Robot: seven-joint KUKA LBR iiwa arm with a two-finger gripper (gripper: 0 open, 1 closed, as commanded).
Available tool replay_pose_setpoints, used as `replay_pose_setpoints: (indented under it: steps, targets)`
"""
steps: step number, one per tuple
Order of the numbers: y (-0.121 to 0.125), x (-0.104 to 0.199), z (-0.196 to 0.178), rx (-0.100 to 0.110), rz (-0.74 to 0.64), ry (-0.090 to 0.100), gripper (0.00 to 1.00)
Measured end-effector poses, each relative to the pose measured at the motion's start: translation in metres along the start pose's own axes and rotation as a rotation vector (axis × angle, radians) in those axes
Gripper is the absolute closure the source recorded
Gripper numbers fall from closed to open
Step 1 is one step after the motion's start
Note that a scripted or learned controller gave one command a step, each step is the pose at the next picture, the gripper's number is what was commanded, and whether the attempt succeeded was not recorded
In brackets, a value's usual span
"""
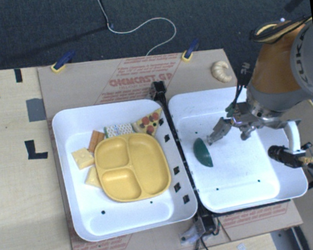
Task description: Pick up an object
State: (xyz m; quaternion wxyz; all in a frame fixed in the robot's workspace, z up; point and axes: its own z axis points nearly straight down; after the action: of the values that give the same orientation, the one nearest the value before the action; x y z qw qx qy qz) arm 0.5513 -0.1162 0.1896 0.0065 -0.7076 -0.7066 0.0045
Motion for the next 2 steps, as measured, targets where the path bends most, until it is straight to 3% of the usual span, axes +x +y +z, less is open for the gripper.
replay_pose_setpoints:
  steps: [1, 2]
  targets:
    - [0.003, 0.0, -0.007, -0.013, -0.003, -0.002, 0.0]
    - [0.012, -0.003, 0.048, -0.009, -0.003, -0.003, 0.0]
